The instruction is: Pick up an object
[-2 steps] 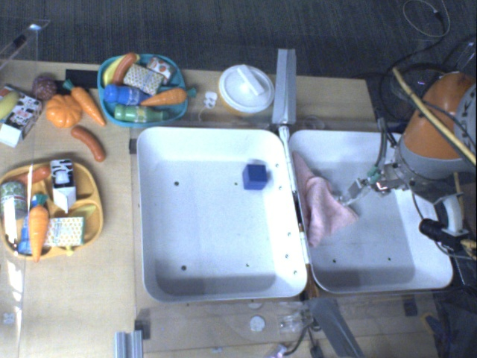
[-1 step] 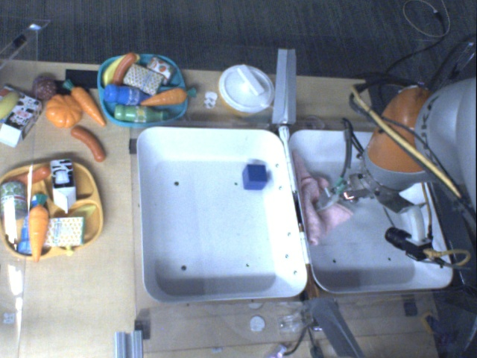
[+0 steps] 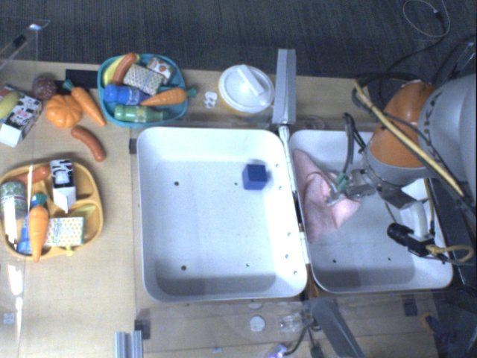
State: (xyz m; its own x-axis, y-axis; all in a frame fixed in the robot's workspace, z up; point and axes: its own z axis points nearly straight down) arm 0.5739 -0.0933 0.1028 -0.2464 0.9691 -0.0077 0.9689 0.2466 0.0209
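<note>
Two white bins are seen side by side on the bench. In the left bin (image 3: 216, 274) one blue cube (image 3: 255, 176) is found, near the upper right corner, close to the divider between the bins. In the right bin (image 3: 373, 274) one pink cloth (image 3: 322, 198) lies crumpled along the left wall, just across the divider from the cube.

The gripper (image 3: 344, 186) is lowered into the right bin at the cloth's right edge, touching it; whether the cloth is pinched cannot be told.

Beyond the left bin's far edge one white lidded cup (image 3: 246, 88) is placed, and to its left one blue bowl (image 3: 141, 92) is filled with toy food, a carrot and a banana among it. Left of the left bin one yellow tray (image 3: 93, 200) is set, holding a carrot, small cartons and other toys. Between bowl and tray, loose on the bench, one small pumpkin (image 3: 61, 110), one carrot (image 3: 91, 104) and one sausage (image 3: 89, 143) are laid.
</note>
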